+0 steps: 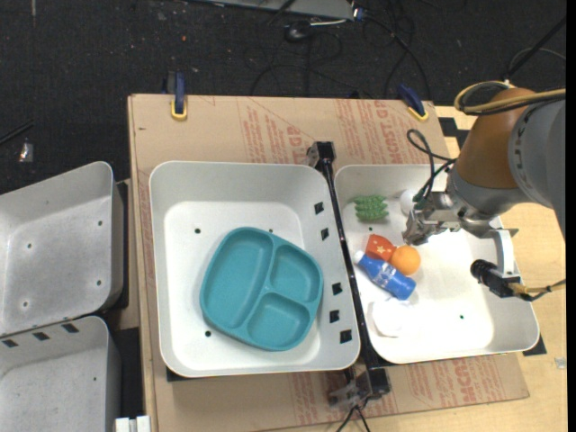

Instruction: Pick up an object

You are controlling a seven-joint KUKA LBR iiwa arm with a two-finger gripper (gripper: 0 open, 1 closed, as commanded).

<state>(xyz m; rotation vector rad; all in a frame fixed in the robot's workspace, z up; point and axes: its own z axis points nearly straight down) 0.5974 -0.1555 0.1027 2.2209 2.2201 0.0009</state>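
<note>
Right of centre in the frame, the two-finger gripper (419, 226) hangs low inside the right white bin (468, 336); whether it is released or clenched cannot be told. Just below-left lie a small orange ball (407, 259), a red block (379, 245) and a blue bottle-shaped object (388, 276) (all bunched together), with a green ridged piece (370, 208) above. A teal compartment tray (261, 287) fills the left white bin (180, 196).

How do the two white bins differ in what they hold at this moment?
The left bin holds a single large teal divided tray; the right bin holds several small items: a green piece, an orange ball and a blue bottle. The gripper is over the right bin, not the left. Both are shallow and white.
</note>
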